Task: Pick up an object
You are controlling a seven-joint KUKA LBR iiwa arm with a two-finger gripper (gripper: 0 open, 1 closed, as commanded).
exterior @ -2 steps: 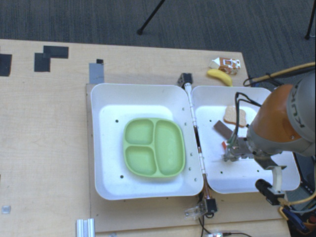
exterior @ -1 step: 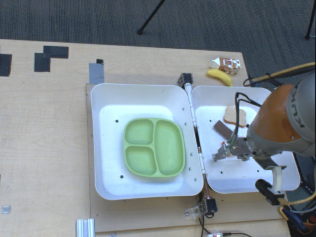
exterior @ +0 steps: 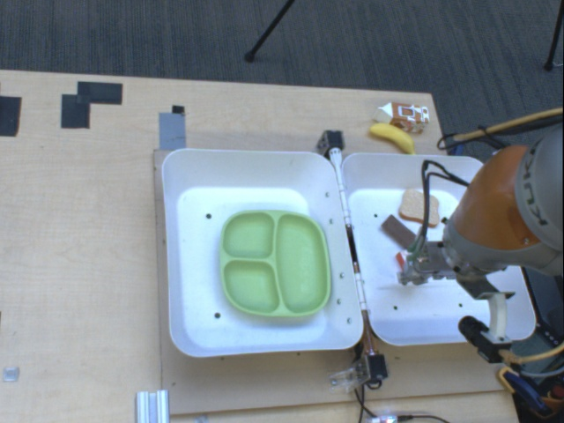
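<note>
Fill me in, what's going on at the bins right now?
The KUKA arm reaches over the right bin, its tool low near a small red item, with a brown block and a bread slice just beyond. The left bin holds a green divided plate. A banana lies outside the bins.

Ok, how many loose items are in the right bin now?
3 visible: a bread slice near the back, a brown bar just left of it, and a small red piece by the gripper. The arm may hide more.
</note>
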